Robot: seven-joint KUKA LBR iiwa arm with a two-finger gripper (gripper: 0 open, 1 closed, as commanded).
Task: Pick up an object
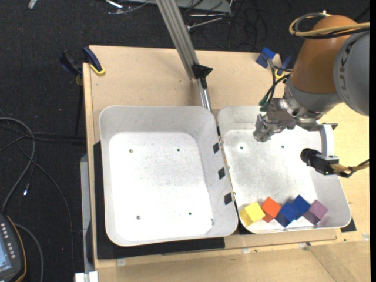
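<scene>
Several small blocks lie in a row along the near edge of the right bin [329, 178]: a yellow block [253, 213], an orange block [271, 208], a blue block [293, 210] and a purple block [316, 211]. My gripper [262, 131] hangs over the far part of the same bin, well away from the blocks and up-left of them. Nothing shows between its tips.
The left bin [155, 175] stands beside the right one, with a shared ridge between them. A slanted metal pole [182, 37] crosses the bench's far side. A black camera mount [314, 158] sticks out from the arm's wrist over the right bin.
</scene>
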